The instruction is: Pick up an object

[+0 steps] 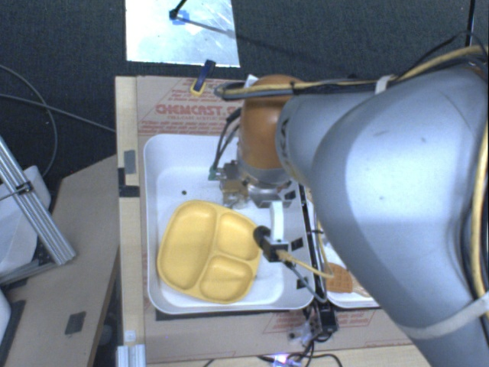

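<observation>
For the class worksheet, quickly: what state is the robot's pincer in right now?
Pincer: cannot be told; it hangs above the white bin, near the yellow divided tray.

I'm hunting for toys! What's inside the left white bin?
A yellow divided plate lies in the left bin, its compartments bare. The robot arm covers the bin's far right corner, so anything there is hidden.
</observation>
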### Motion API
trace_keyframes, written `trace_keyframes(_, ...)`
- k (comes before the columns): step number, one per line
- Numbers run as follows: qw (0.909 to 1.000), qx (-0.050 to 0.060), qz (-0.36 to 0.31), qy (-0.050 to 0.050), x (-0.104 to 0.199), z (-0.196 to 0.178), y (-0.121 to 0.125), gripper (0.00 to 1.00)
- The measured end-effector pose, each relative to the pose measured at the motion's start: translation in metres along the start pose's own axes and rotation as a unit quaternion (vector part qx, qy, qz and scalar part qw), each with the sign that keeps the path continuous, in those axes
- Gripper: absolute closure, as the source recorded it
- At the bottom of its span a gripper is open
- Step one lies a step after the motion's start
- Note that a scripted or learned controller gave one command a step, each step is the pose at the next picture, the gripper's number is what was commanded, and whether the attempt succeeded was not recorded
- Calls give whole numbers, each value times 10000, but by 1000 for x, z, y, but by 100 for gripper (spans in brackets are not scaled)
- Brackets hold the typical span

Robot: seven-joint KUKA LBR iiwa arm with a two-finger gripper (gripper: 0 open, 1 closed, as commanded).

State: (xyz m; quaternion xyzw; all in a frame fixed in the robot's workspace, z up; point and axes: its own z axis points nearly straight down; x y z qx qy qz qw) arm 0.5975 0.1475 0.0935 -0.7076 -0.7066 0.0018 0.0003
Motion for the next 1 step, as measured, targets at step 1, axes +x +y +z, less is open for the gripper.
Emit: trace_keyframes(1,9998,-178,14,16,20,2,-53,100)
